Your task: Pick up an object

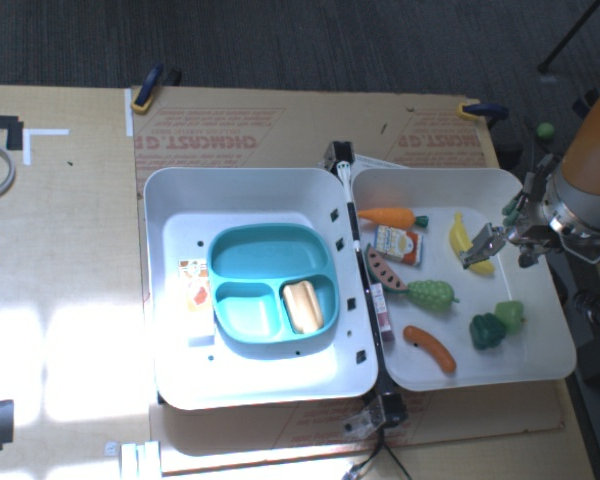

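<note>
two white bins (170,298), one teal tray (272,286), roughly eight toy foods (428,294).

The arm (592,173) is cut off by the right edge; the end effector (500,243) covers part of a banana (461,234), and the packet's (397,245) print is too small to read

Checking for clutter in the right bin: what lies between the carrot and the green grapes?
In the camera view, a small red-and-white packet lies between the carrot and the green grapes, with a striped piece beside it.
</note>
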Tool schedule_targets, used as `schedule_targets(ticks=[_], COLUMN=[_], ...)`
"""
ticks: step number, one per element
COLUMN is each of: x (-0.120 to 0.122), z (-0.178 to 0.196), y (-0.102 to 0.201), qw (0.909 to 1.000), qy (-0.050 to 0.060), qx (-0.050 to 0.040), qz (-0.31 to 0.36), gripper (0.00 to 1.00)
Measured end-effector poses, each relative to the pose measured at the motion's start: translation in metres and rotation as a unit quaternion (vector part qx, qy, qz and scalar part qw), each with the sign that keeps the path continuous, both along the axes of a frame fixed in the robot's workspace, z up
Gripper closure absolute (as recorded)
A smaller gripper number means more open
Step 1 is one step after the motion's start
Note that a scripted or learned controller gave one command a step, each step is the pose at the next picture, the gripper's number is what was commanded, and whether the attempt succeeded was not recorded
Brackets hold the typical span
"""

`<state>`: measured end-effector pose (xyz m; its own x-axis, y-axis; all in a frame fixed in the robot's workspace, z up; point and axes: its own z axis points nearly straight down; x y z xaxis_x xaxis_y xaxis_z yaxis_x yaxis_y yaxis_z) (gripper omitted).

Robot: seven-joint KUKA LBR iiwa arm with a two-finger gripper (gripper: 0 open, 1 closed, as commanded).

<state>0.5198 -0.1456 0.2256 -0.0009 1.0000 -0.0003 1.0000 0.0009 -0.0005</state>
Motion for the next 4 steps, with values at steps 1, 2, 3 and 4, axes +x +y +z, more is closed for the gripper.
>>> schedule_targets(ticks=[1, 2, 3, 4], x=[-0.043, -0.043, -0.043, -0.042], z=[-0.093, -0.134, -0.134, -0.124], y=[0.040, 0.052, 0.051, 0.050], qw=[1.0000, 1.0000, 1.0000, 1.0000], qy=[0.001, 0.001, 0.000, 0.000], qx=[0.0003, 0.0005, 0.0005, 0.0003], qz=[-0.002, -0.002, -0.002, -0.004], gripper=[0.00, 0.00, 0.00, 1.00])
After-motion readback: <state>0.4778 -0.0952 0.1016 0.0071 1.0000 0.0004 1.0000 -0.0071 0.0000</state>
